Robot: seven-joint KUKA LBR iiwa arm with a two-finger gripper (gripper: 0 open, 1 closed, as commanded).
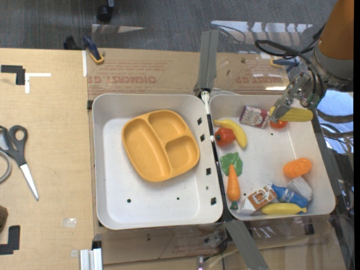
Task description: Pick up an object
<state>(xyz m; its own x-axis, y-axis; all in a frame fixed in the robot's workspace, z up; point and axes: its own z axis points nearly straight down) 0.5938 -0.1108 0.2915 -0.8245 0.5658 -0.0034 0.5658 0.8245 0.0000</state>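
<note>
The gripper (279, 110) hung low over a banana (295, 115) (finger state unclear) in the right bin (322, 151), apparently lining up a pick.

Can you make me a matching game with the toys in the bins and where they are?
Things:
1. divided plate
2. carrot
3. tomato
4. scissors

Places:
A. on the bench, outside the bins
B. left bin
C. right bin, touching a banana
D. right bin, below the green leaf toy

Pairs: 1-B, 2-D, 3-C, 4-A
</note>
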